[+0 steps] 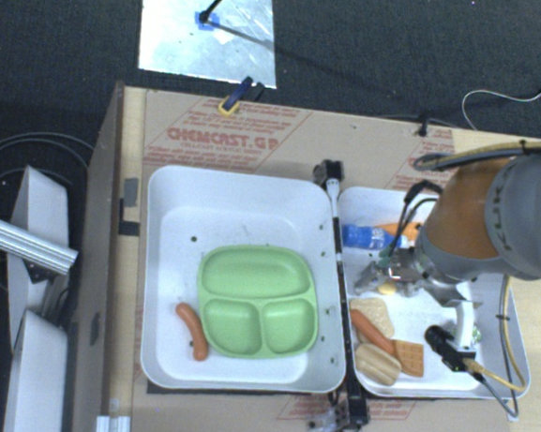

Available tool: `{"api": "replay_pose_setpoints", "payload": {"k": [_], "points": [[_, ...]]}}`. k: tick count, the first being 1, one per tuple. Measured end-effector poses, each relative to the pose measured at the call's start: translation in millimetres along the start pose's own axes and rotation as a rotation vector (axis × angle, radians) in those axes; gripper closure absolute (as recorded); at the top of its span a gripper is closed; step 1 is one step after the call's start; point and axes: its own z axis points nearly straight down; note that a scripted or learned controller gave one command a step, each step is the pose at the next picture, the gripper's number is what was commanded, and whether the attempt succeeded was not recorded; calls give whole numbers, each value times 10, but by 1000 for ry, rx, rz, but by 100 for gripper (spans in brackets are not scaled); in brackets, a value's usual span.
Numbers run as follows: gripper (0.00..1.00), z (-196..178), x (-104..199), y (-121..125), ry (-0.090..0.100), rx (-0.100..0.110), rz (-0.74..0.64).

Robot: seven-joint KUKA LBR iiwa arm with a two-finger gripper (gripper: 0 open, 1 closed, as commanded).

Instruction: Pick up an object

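In the right bin (491, 385) a cluster of food pieces sits at the near-left corner: a sausage (372, 328) lying on a slant from upper left to lower right, a cracker (411, 357) and a bread slice (377, 364) just beside it. The gripper (390, 273) hovers just up-view of them (a small yellow piece (388, 288) sits right under it). Whether it's clenched or released I cannot tell, so I'd judge the reach is a short drop toward the view's bottom, across the sausage's long axis.

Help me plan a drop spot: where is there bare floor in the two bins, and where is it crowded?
The left bin has bare floor above the green tray and down its left side above the sausage. The right bin is crowded: the gripper and arm hang over its middle, and toy food fills its lower left.
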Motion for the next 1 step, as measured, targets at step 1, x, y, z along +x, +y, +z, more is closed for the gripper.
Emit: {"api": "replay_pose_setpoints", "payload": {"k": [1], "points": [[0,-10,-204,339,-1,-3,-1]]}}
